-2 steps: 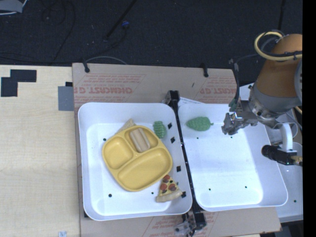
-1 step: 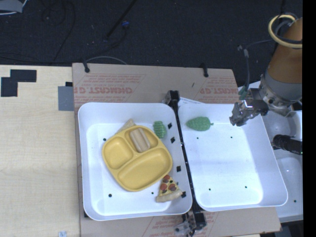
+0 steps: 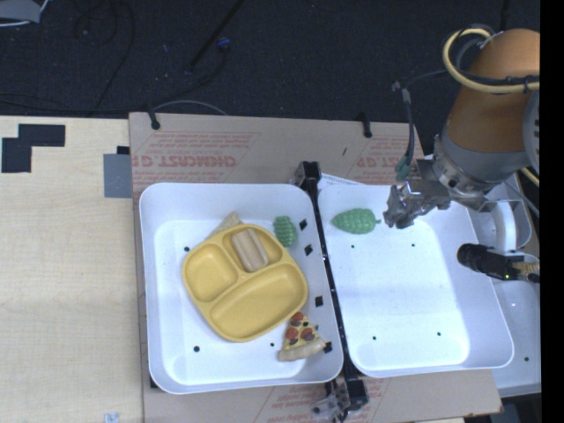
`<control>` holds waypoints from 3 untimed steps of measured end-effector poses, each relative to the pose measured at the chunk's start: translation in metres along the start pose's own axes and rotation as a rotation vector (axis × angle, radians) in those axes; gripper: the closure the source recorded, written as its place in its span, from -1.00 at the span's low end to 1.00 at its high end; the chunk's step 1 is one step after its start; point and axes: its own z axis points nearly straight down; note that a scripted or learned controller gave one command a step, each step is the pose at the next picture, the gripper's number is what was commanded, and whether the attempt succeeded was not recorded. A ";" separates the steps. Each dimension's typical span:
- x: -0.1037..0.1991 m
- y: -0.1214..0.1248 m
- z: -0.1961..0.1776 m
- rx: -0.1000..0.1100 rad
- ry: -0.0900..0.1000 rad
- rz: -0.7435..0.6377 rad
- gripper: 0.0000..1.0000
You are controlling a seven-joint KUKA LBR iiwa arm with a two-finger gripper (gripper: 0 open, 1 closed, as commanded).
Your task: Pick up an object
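The green leafy toy [image 3: 355, 221] is the piece I'd go for: it lies at the far-left corner of the right bin [image 3: 458, 324], close to the divider, with bare white floor all round it. The gripper [image 3: 398, 216] sits just to its right, near but apart from it, low over the same bin; from this slanted view I cannot tell how the claw stands, so I won't call it open or closed, and I see nothing caught in it.

The other 4 candidates sit in the left bin [image 3: 167, 342]: a yellow divided plate [image 3: 220, 302] with a hot-dog bun [image 3: 249, 249] in 1 of its 3 compartments, a small green piece [image 3: 285, 230] at the plate's far edge, and a pizza slice [image 3: 300, 337] at its near edge.

To do this step well I'd shift the claw left until it is centred over the leafy toy, straddle its narrow width rather than its length, and descend fully before closing (the toy looks flat, so a shallow descent would likely skim over it). Watch the bin wall on the far side.
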 end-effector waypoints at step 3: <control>0.162 -0.019 0.034 0.004 -0.001 -0.001 1.00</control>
